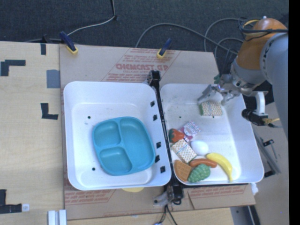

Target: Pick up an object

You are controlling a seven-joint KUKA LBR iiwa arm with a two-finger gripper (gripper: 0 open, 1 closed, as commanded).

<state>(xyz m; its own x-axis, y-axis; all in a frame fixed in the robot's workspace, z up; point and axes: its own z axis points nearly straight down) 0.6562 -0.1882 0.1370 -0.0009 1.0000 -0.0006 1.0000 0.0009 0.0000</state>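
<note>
Low in the frame, nearest the lens, a heap of toy food fills the bottom of the right bin (243,168): a yellow banana (221,164), a green leafy piece (198,173), a sausage (203,162), a white egg (200,147), a checked sandwich (183,150), a tomato-red piece (176,135) and a small wrapped packet (191,128). Higher in that bin, apart from the heap, lies a second checked sandwich block (211,108).

At upper right the gripper (216,94) hangs just above that block, its 2 fingers spread wide with nothing between them. The block looks like the target. To do this well, I would centre the fingers over the block, straddle its short sides, sink until the tips near the bin floor, then close; its isolation means little risk of snagging neighbours, though it may be soft and could squash or slip.

The left bin (75,107) holds a blue 3-compartment plate (123,144). Both bins sit on a cardboard sheet (117,64) clamped by 2 blue-and-yellow clips (68,41) on a pale wooden bench (28,139); cables trail across dark carpet (47,8) behind.
</note>
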